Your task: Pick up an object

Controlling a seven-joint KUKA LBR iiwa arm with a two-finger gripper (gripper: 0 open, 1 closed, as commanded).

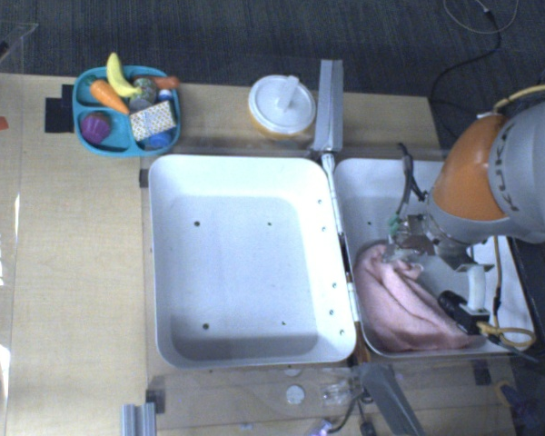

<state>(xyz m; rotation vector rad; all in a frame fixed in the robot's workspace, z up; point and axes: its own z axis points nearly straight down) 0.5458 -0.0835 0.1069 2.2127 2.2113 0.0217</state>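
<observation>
1. Two shallow white bins are seen side by side on the worktop (64, 271): a left bin (241, 175) and a right bin (368, 184).
2. One pink cloth (401, 302) is seen crumpled in the right bin, toward its 6 o'clock wall.
3. One arm (490, 175) (grey, with an orange band) is seen reaching in from 3 o'clock over the right bin.
4. One hand (407, 243) is found at the 12 o'clock edge of the cloth, just at or touching the fabric; how far it is opened cannot be told, and no grasp on the cloth can be confirmed.
5. One blue compartment tray (84, 107) is set on the worktop at 10 o'clock of the left bin, with toy food in it, among which one yellow banana (120, 77) and one orange carrot (107, 95) can be counted.
6. One white lidded round container (282, 104) is placed at 12 o'clock, beyond the left bin.
</observation>
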